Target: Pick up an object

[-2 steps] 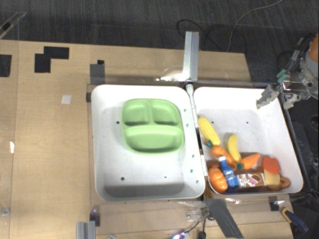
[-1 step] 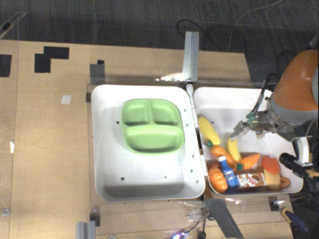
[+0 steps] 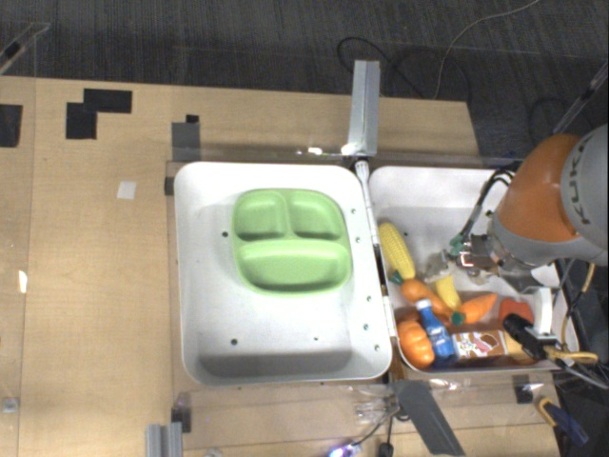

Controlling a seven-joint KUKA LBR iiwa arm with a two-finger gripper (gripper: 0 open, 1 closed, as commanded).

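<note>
The right-hand bin (image 3: 419, 190) is the landmark here: the arm (image 3: 561, 198) leans in over its right side, and all the loose things lie heaped in its near half, while the neighbouring left bin (image 3: 195, 284) carries a green divided plate (image 3: 289, 239). The gripper (image 3: 473, 255) hangs low over the right bin's middle, and whether it is apart or together I cannot tell from this angle. Nothing can be seen clamped in it. The nearest candidates lie just toward the near-left of it: a corn cob (image 3: 396, 249) along the bin's left wall, its long axis running from far-left to near-right, and a small yellow piece (image 3: 446, 291) closer still. A juice box (image 3: 481, 344) lies flat along the near wall.
</note>
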